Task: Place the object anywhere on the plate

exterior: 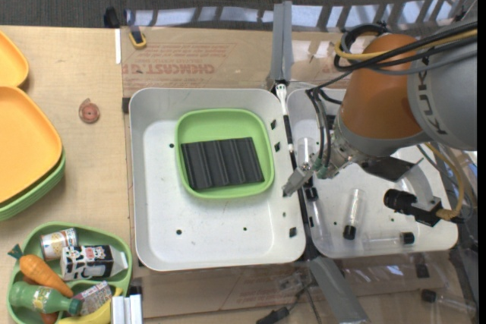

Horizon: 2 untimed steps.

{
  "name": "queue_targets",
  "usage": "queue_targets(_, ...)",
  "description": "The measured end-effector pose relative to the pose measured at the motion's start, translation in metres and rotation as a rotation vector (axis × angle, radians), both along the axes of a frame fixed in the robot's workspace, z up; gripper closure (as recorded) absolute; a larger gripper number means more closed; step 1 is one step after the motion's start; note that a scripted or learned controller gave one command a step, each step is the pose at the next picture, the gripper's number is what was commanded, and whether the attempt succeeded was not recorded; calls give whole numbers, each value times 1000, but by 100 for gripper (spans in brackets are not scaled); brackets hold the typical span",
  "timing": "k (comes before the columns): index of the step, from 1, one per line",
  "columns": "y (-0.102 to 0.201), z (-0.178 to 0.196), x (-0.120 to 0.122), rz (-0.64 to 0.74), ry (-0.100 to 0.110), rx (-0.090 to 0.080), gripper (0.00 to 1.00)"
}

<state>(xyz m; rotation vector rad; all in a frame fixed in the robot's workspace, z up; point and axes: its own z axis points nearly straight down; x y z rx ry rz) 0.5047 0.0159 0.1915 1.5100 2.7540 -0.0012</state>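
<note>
L to R. Left bin (pixel 137 186): green plate (pixel 186 125) in upper half, dark ribbed slab (pixel 224 163) flat on it, inside the rim, long axis approx. across the view w/ slight tilt, ribs running crosswise to that. Taken as the task's object, judged from position alone, so already resting on the plate. Pincer (pixel 302 177) over the divider between bins, just beside plate's right rim, clear of the slab; slab lies to its left in view. Apart or together: cannot tell, wrist blocks it. Nothing seen clamped. Right bin (pixel 380 246): clear tube (pixel 351 210) w/ dark cap, lying approx. upright in view, near pincer on its right. Arm (pixel 380 95) above that bin. Key relation: slab left, tube right, pincer between.
</note>
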Motion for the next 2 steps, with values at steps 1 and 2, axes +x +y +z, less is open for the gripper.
queue_targets(1, 42, 46, -24, 50, 1, 0, 0)
queue_targets(2, 68, 34, -26, -37, 5, -1, 0)
